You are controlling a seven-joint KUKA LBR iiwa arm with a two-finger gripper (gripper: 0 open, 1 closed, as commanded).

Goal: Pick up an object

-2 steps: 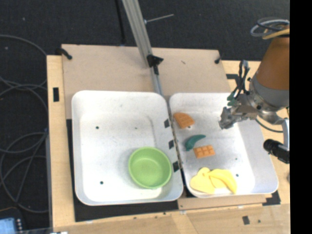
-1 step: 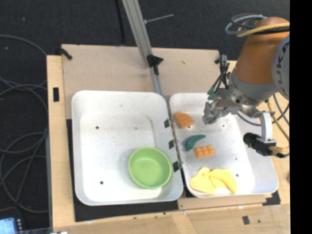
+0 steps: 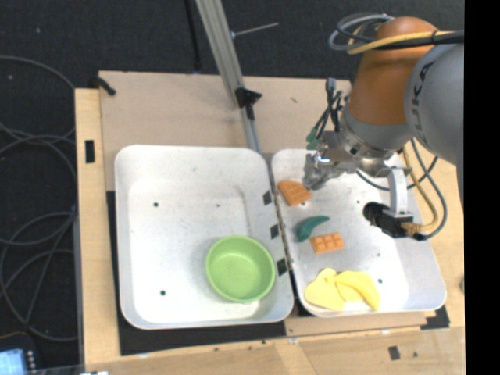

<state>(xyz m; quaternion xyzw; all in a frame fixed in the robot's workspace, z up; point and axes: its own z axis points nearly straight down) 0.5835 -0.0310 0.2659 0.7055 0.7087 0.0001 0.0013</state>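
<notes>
Two bins: shallow white plastic trays side by side on my bench, the left bin (image 3: 156,178) and the right bin (image 3: 414,276), their inner rims touching along the middle.
My arm: the grey arm with the orange band (image 3: 391,61) enters from the right of the view and bends down over the upper left part of the right bin.
My gripper (image 3: 316,172): low over the upper left corner of the right bin, pointing down and to the left.
My fingers: small and partly hidden by the wrist body; I cannot tell whether they are spread or closed, and I see nothing between them.
Nearest object: an orange, roughly square block with a grainy surface (image 3: 294,193), lying flat on the bin floor just beside my fingertips, below and to their left. Whether I touch it cannot be read.
Second object: a dark teal curved piece (image 3: 309,226), lying below the orange block, near the dividing rim.
Third object: a small orange rectangular waffle-patterned piece (image 3: 326,243), just beside the teal piece, lower right of it.
Fourth object: a pale yellow lobed soft shape (image 3: 342,290), at the front edge of the right bin.
Left bin contents: one light green round plastic bowl (image 3: 241,267), upright, in the lower right corner.
Background: a slanted aluminium rail (image 3: 223,41) behind the bins.
</notes>
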